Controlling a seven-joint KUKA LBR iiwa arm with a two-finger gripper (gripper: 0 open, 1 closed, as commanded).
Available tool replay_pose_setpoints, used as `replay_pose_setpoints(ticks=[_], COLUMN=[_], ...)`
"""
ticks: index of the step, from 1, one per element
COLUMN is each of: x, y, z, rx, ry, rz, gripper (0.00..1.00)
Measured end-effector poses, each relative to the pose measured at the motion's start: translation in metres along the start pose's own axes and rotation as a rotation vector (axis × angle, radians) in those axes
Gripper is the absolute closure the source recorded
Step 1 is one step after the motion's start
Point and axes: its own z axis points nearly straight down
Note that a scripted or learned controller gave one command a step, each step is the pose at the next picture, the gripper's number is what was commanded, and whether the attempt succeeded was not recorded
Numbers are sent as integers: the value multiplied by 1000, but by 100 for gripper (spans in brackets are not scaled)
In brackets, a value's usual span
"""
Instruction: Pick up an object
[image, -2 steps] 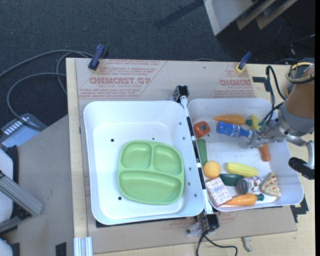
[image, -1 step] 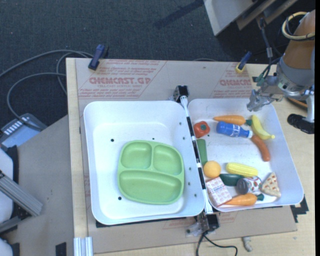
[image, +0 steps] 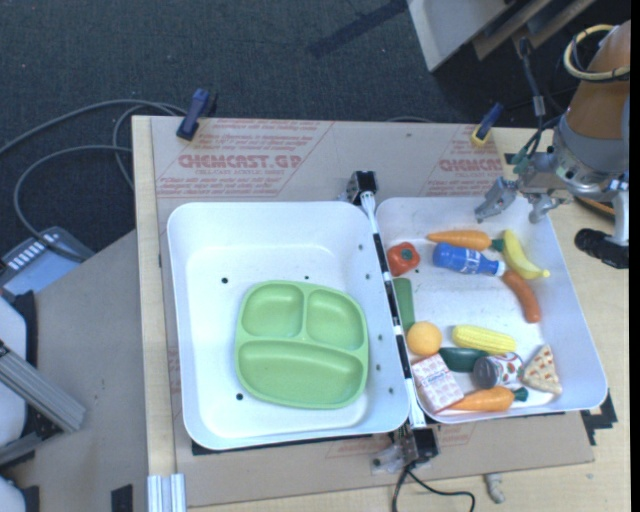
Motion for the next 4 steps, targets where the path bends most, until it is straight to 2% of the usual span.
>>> replay_pose_setpoints(ticks=[1,2,3,4], x=[-36,-29,-30,-32], y=[-34,-77,-82,-82], z=[19,22,92,81], rx=[3,2,4,1], ry=[0,1,11,5], rz=[2,1,-3,-2], gripper=[0,0,0,100])
